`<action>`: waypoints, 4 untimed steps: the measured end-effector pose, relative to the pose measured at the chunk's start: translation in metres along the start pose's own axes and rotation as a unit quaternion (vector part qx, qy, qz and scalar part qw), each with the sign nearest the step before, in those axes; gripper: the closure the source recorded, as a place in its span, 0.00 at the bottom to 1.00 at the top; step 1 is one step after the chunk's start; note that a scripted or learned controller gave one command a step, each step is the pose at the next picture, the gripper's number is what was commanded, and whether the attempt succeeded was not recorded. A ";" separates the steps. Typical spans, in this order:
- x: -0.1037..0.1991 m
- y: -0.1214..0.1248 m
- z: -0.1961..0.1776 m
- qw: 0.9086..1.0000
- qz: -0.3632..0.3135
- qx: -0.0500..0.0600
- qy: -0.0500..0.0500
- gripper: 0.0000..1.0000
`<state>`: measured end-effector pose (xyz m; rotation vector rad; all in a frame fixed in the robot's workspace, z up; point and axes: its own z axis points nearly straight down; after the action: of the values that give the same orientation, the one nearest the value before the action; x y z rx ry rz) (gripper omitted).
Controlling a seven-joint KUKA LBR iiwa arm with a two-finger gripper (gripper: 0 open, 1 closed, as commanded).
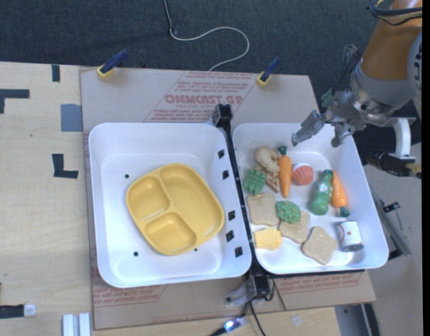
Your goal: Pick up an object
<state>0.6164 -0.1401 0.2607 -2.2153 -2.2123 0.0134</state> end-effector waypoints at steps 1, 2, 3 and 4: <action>0.000 0.002 -0.007 1.000 -0.001 -0.006 -0.001 0.00; 0.005 0.008 0.055 1.000 -0.002 -0.003 -0.001 0.00; 0.005 0.006 0.099 1.000 -0.002 -0.004 -0.001 0.00; 0.012 -0.002 0.151 1.000 -0.001 -0.003 -0.001 0.00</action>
<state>0.6123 -0.1276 0.1097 -2.2160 -2.2195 0.0070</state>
